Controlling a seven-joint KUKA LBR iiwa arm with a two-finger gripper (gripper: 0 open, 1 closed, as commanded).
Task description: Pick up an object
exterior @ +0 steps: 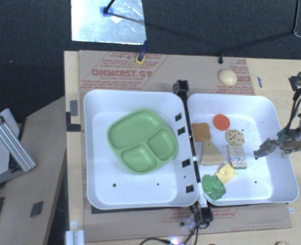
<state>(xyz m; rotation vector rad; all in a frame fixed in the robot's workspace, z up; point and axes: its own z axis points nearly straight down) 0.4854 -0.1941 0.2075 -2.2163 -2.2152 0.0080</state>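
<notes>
The right bin [273, 188] holds several toy food pieces: a brown toast slice [201, 131], an orange disc [221, 121], a chocolate-chip cookie [234, 136], a tan wedge [210, 153], a patterned white block [236, 156], a yellow cheese piece [225, 173] and a green leafy piece [213, 186]. My gripper [264, 149] reaches in from the right edge, low over the right side of this bin, a short way right of the patterned block. Nothing shows between its fingers.
The left bin [97, 188] holds a green divided plate [142, 141]. A beige egg-like object [227, 76] lies on the cardboard behind the right bin. A black divider with clips [189, 147] runs between the bins. Open bin floor lies in front of the gripper.
</notes>
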